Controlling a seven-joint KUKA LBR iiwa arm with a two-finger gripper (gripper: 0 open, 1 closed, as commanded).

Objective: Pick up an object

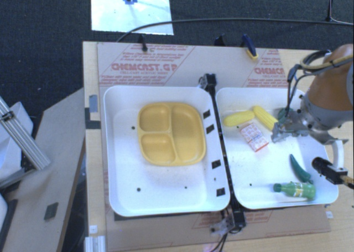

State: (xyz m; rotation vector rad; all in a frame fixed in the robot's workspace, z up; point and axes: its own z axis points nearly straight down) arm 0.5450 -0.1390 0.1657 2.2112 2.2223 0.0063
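A: Where does the claw (280, 129) sit?

B: Low in the right bin (326, 154), at the bright end of the corn cob (265, 117). Its tips are a dark blur, so I cannot tell how far apart they stand, and nothing is visibly held.

A: Why there?

B: My guess is it is choosing something close. The corn cob and the yellow banana-like piece (238, 118) lie touching at an angle, with the small red-and-white card (254, 136) just below them.

A: Other candidates?

B: A green pepper-like piece (300, 169) and a green bottle with a yellow band (295, 190) lie near the front wall, apart from the cluster.

A: The left bin (119, 134)?

B: It holds the yellow divided plate (171, 134), lying flat, well apart from the arm. Both bins sit side by side on the surface (182, 62).
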